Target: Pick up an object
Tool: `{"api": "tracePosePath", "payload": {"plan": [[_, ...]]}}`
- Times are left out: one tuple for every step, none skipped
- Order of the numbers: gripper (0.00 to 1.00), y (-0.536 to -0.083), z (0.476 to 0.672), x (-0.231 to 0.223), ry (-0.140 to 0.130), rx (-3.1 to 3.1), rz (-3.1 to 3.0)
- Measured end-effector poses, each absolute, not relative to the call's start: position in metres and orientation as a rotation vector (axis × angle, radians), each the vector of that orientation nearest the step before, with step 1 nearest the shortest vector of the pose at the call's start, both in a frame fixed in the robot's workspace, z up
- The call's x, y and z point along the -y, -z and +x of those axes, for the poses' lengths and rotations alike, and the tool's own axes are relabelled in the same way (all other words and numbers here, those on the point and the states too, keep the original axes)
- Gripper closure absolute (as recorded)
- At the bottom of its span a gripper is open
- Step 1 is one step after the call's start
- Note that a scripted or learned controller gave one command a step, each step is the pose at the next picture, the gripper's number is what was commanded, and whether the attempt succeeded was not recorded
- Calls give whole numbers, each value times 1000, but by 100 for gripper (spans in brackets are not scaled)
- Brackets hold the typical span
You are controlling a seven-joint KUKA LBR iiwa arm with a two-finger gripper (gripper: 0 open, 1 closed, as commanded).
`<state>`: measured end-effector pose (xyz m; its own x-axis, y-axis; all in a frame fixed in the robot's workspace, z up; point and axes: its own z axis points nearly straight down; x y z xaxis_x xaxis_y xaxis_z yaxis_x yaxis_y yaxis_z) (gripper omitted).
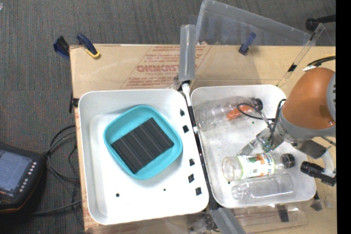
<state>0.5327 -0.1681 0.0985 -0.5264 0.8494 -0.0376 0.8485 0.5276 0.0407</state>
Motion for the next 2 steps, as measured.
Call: {"api": "tracePosePath", "payload": {"plan": [[0,-178,535,210,3,-2438,1989],[0,-118,576,180,3,-2511,1898]]}}
